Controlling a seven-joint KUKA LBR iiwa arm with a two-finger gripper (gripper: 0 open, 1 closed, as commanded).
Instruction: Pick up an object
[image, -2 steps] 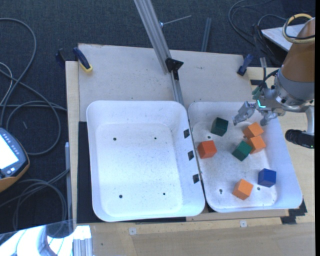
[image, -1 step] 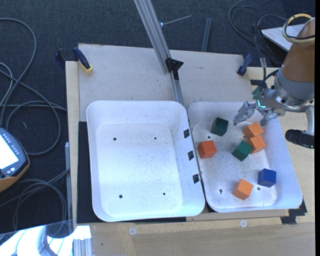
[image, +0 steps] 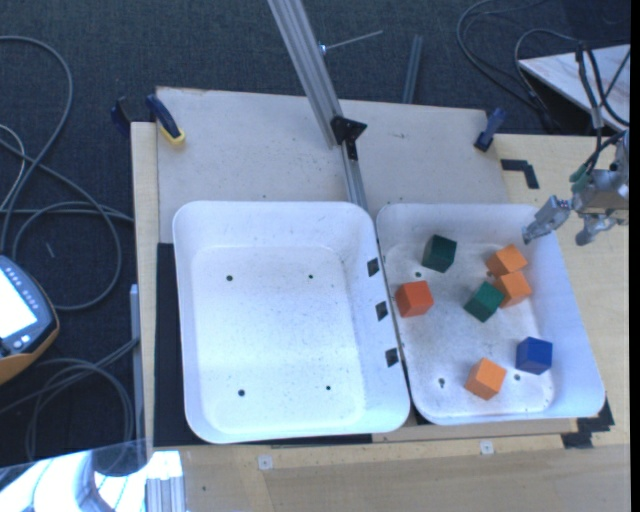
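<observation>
The right bin (image: 560, 330) holds several small blocks: a dark green one (image: 438, 253) near the back, a red-orange one (image: 414, 298) at the left, another green one (image: 485, 300) in the middle, two orange ones (image: 507, 261) (image: 516, 287) close together at the back right, a blue one (image: 534, 355) and an orange one (image: 486, 379) near the front. My gripper (image: 566, 224) hangs at the right edge of the view, above the bin's back right rim, open with nothing between its fingers. It is just right of the two orange blocks.
The left bin (image: 270, 320) sits beside the right one, with small black clips along the shared wall. A metal pole (image: 320, 85) slants across the back board. Blue clamps (image: 165, 118) (image: 489, 128) hold the board's corners. Cables lie on the floor at the left.
</observation>
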